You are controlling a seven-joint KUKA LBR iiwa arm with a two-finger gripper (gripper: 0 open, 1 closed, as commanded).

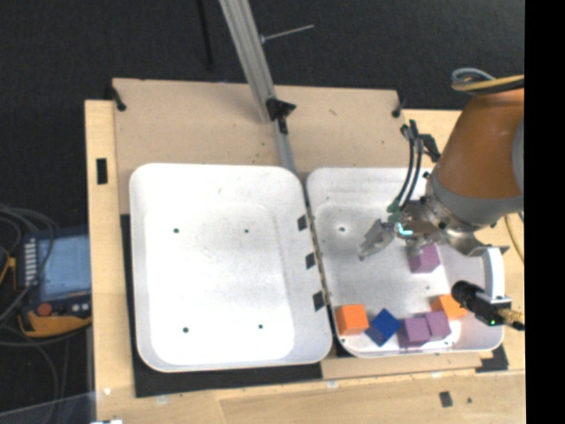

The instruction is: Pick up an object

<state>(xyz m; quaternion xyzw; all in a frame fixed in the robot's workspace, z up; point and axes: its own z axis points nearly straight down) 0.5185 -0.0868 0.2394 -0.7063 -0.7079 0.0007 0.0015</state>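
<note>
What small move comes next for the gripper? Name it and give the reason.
Probably a short shift toward the small purple cube lying just beside the gripper in the right white bin, then a descent over it. That cube sits alone on bare bin floor, while the orange block, blue cube and other purple cubes crowd the near wall.

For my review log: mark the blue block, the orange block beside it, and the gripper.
blue block [383,326], camera view, top face.
orange block [352,318], camera view, top face.
gripper [378,239], camera view, by its fingertips.
</note>
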